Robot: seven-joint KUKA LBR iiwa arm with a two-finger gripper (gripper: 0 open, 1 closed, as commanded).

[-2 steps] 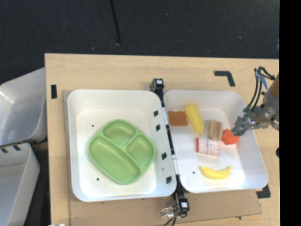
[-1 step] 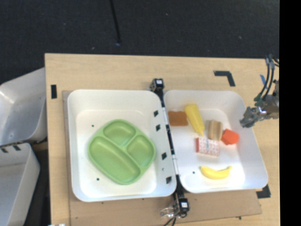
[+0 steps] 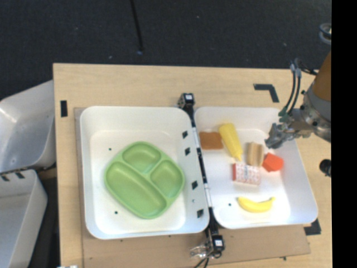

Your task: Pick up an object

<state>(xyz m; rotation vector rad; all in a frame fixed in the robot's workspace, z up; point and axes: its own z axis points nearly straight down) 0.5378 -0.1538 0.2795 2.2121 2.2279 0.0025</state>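
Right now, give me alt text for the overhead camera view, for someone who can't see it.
A grey robot arm's gripper hovers above the right white bin, near an orange block, a yellow corn cob, a brown block, a tan block, a red-patterned packet and a banana. The left white bin holds a green divided plate.

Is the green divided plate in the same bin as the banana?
No, the green divided plate lies in the left bin, while the banana lies in the right bin.
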